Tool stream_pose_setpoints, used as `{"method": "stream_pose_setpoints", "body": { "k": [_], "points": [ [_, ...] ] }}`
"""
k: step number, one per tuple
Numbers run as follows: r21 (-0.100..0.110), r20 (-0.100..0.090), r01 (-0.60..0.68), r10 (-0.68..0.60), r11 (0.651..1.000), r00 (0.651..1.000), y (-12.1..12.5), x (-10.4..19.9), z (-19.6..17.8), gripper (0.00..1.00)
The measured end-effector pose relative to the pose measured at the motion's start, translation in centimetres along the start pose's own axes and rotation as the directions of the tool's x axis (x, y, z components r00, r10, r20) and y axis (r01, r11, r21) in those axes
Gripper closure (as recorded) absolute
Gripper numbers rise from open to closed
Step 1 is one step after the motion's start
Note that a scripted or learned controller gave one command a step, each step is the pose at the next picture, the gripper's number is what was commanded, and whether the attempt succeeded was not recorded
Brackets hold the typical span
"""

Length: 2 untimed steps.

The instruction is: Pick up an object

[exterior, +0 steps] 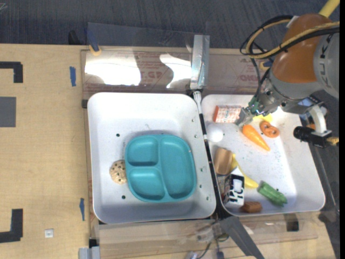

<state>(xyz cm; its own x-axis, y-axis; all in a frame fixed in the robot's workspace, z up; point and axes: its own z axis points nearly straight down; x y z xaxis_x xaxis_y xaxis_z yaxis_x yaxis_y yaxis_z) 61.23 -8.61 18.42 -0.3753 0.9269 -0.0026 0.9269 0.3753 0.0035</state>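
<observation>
Tool [253, 111] is low in the right bin [302, 196], just beside the carrot [255, 136] — a placement suited to a pick there; its state cannot be told. Nearby lies the red-white packet [227, 114]; well apart, the teal tray [160, 167] sits in the left bin [108, 112].

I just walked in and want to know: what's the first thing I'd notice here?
Probably the big teal divided plate in the left bin, with a cookie at its left edge. Next, the robot's end effector hanging over the right bin, just above an orange carrot.
</observation>
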Motion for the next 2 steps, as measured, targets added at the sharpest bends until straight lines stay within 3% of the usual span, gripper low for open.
{"method": "stream_pose_setpoints", "body": {
  "k": [1,2],
  "points": [
    [0.003,-0.001,-0.001,0.001,1.0,1.0,-0.1,0.0,0.2,0.0],
    [-0.002,0.0,0.206,-0.206,0.979,0.979,-4.8,-2.5,9.7,0.0]
  ]
}}
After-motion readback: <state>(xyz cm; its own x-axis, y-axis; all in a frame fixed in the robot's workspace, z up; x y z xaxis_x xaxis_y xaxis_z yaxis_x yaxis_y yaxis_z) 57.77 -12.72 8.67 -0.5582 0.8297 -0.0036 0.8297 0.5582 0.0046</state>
